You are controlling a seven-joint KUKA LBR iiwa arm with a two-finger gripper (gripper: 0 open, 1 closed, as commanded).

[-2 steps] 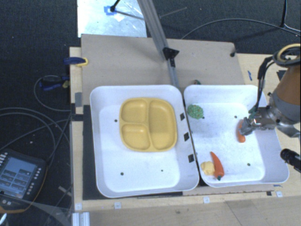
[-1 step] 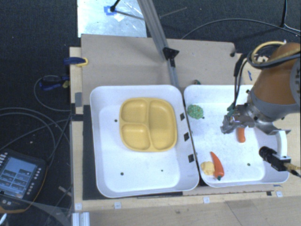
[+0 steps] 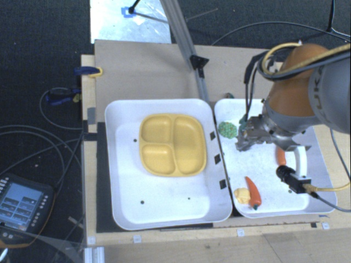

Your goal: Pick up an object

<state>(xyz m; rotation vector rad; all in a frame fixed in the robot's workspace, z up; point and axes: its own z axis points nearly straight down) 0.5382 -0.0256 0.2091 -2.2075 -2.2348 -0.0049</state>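
**A:** Where is the gripper (image 3: 245, 141) sitting?

**B:** Low over the right bin (image 3: 230, 106), in its rear half, close to the wall it shares with the left bin (image 3: 118, 163). The grey arm (image 3: 329, 92) comes in from the right, and its orange band (image 3: 293, 86) hangs over the bin's far side.

**A:** Is it open? Has it got anything?

**B:** I cannot tell how far open it is; the tip is a dark, blurred cluster seen from above. Nothing can be made out in its grasp.

**A:** What lies closest to it?

**B:** A green broccoli piece (image 3: 227, 129), just beside the tip, on its left and slightly farther back. Whether they touch is unclear.

**A:** And the other things in that bin?

**B:** An orange carrot (image 3: 253, 191) lies near the front edge, well apart from the tip, with a small yellow piece (image 3: 241, 194) touching its left side. Another small orange item (image 3: 281, 157) lies to the right of the tip, partly hidden beneath the wrist hardware.

**A:** The left bin?

**B:** It holds a yellow divided plate (image 3: 173, 145), lying flat toward the rear, across the shared wall from the gripper.
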